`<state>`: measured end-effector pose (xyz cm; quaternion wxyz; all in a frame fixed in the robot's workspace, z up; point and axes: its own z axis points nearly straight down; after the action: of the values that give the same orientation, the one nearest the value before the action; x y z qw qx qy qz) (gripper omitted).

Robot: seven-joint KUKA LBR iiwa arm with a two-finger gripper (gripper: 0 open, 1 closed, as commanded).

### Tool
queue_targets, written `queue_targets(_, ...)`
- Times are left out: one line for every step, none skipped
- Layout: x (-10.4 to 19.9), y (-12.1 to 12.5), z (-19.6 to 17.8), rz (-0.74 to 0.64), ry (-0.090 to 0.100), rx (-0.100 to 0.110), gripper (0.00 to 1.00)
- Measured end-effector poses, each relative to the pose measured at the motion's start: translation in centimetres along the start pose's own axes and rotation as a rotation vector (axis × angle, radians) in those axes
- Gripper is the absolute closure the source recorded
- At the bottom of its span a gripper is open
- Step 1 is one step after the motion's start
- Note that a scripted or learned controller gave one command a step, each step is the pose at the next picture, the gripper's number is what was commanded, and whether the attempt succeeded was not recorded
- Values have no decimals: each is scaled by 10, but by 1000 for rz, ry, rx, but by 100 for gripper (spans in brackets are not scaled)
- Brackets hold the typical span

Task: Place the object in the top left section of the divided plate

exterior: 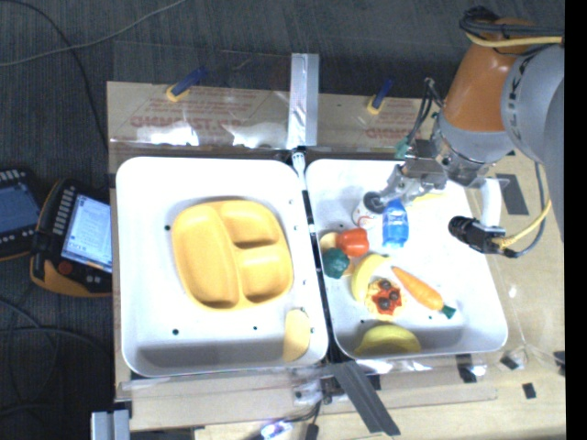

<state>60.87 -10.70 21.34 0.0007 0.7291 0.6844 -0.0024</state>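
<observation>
A yellow divided plate [229, 250] lies in the left bin [147, 337], with one long section on its left and two smaller sections on its right. My gripper [378, 200] hangs over the upper part of the right bin [486, 333]. Just below and to its right stands a small blue bottle [394, 225], close to the gripper tip; I cannot tell whether they touch. A small white piece with a red mark [363, 216] lies just under the gripper.
In the right bin lie a red tomato [352, 241], a green piece [336, 263], a banana [365, 273], a carrot [420, 288], a dark-spotted piece [385, 296] and a yellow slice [389, 339]. A pale yellow piece [296, 332] rests at the left bin's lower right corner.
</observation>
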Motion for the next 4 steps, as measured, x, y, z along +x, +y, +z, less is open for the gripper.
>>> queue_targets(74, -46, -6, -127, 4, 1, 100)
queue_targets(117, -55, 4, -171, 3, 0, 100)
queue_targets(194, -38, -14, -79, 4, 1, 100)
queue_targets(238, 6, -58, -10, 1, 0, 100)
